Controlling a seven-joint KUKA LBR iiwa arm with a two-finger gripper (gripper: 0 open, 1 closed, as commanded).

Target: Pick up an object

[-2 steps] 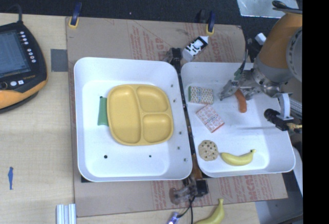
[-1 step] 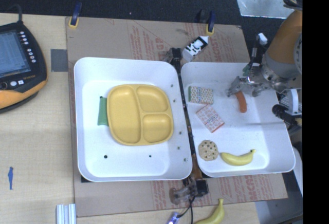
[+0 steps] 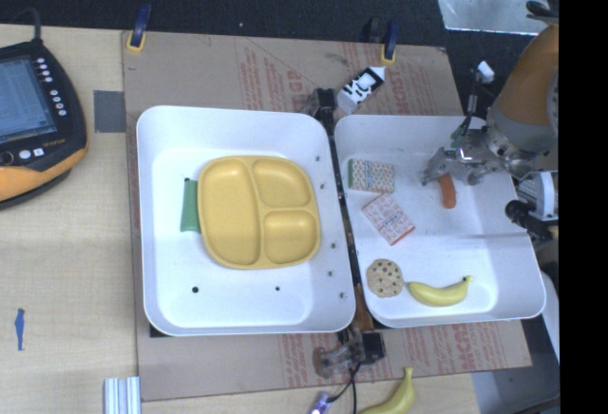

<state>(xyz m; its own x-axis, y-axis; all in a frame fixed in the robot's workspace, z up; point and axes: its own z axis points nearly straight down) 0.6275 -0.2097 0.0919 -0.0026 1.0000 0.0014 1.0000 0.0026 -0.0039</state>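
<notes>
- Nearest us, at the bottom edge of the view, a loose banana (image 3: 399, 393) lies outside both bins on the cardboard sheet (image 3: 237, 70).
- We see the left bin (image 3: 152, 213) taken up mostly by a yellow divided plate (image 3: 256, 211), which leaves bare white floor along the near wall and the left wall.
- A green flat piece (image 3: 189, 205) pokes out from under the plate's left edge.
- We see the right bin (image 3: 513, 251) with open floor through its middle and right half; its contents keep to the left wall and the near wall.
- The arm (image 3: 532, 89) comes in over the right bin's far right corner.
- The gripper (image 3: 459, 173) hangs low in the far part of that bin, fingers spread, with nothing pinched between them that we can see.
- An orange stick (image 3: 447, 194) lies just below the gripper, its far end by the left finger.
- A second banana (image 3: 439, 291) lies along the near wall, touching a round cookie (image 3: 384, 277).
- Two packets sit by the left wall: a patterned packet (image 3: 370, 176) and a pink packet (image 3: 389, 217).
</notes>
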